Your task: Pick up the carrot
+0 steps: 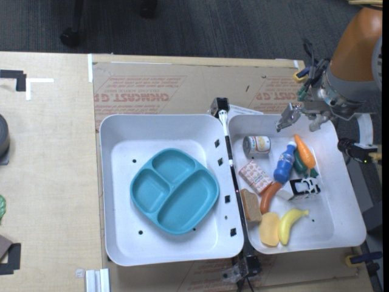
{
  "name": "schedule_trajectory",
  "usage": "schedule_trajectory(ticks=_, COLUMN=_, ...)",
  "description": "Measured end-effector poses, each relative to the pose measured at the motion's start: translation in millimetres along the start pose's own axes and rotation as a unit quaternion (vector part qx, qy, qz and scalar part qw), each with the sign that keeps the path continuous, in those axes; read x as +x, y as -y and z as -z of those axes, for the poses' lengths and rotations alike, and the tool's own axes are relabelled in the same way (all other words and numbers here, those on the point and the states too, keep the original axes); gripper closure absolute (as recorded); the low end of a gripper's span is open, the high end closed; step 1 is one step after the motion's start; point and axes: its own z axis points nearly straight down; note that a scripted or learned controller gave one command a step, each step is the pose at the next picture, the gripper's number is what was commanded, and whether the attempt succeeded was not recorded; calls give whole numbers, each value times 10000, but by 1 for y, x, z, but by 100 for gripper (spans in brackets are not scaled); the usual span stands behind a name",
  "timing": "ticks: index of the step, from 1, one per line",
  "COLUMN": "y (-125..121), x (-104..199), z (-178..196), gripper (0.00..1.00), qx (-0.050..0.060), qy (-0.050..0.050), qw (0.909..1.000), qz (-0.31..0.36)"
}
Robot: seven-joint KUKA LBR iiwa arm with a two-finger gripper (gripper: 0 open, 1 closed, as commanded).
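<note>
Beige wood makes up the tabletop (42, 181), and on it sit two shallow white bins side by side. The left bin (115, 224) holds a teal divided plate (175, 191). The right bin (346, 221) holds a clutter of toy food.

Above the right bin's far corner stands the grey arm (358, 53) with its orange band, reaching in from the right. Its pincer (299, 119) hangs over the bin's upper rim; its two fingers look parted with nothing between them, so it reads as released and empty.

Among the smaller things, the carrot (305, 153) lies near the right wall of the right bin, orange with a green top, just beside a blue bottle (284, 165) and touching or nearly touching it. Below them are a black-and-white toy (303, 188), a sausage (270, 196), a banana (290, 222), a yellow piece (269, 229), a patterned packet (254, 175) and a small can (257, 144).

By my reading this is the approach step: nothing is grasped yet. The next move calls for shifting toward the carrot, lining the fingers across its narrow body, and descending without catching the bottle.
</note>
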Motion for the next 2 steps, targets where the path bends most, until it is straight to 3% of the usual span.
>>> schedule_trajectory(ticks=1, y=11, x=-54, z=-112, gripper=0, qx=4, qy=-4, qw=9903, qz=-1393)
schedule_trajectory(ticks=2, y=5, x=-55, z=-94, gripper=100, qx=-93, qy=2, qw=9904, qz=-1382)
